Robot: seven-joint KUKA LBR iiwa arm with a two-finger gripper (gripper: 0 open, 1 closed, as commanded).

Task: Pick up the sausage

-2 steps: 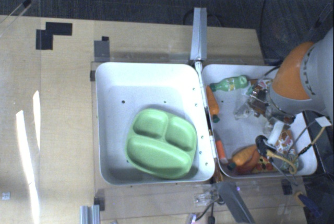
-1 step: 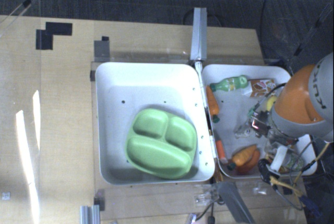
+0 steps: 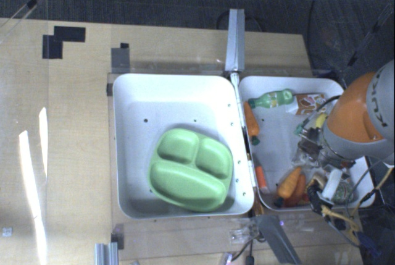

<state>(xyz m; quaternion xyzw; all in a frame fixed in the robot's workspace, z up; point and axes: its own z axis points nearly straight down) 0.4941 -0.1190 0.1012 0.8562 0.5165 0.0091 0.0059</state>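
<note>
A small reddish sausage (image 3: 261,177) lies in the right bin (image 3: 281,88), close to the bin's left wall near the front. My gripper (image 3: 307,157) reaches down into the same bin from the right, under the grey wrist and its orange band (image 3: 358,112). It sits to the right of the sausage and just above an orange, carrot-like piece (image 3: 290,184). Nothing of the sausage lies under the gripper.
The right bin also holds a long orange piece (image 3: 250,121) along its left wall, a green bottle (image 3: 271,99) and a brown snack packet (image 3: 308,102) at the back. A green sectioned plate (image 3: 191,169) fills much of the left bin (image 3: 133,134). Cables (image 3: 336,193) hang near the wrist.
</note>
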